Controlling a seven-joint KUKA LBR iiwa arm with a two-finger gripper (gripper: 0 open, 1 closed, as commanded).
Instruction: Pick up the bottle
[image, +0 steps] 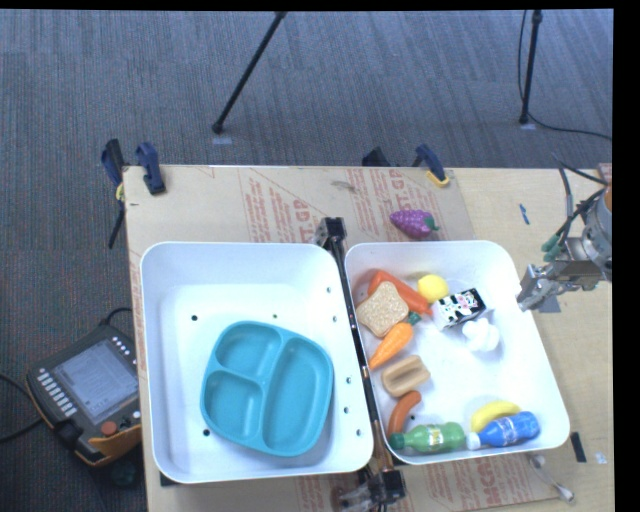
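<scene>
Camera view, from above the bench (300, 200): the arm's hand (535, 290) hangs over the right rim of the right bin (520, 380), carrying nothing; whether it is released or clenched cannot be told at this distance. The green bottle (430, 437) lies on its side along the bin's near wall, its cap end toward a blue bottle (508, 430) just beside it and a yellow banana (493, 412) above that. A sausage (404, 410) and a bun (405, 375) sit close on its upper side. Judged by its look, the green bottle is a light, rigid plastic toy, smooth and round, likely to roll or slip; the widest part of its body, pinched across the short axis, seems the safest hold. The left bin (170, 300) holds a teal divided plate (268, 388).
</scene>
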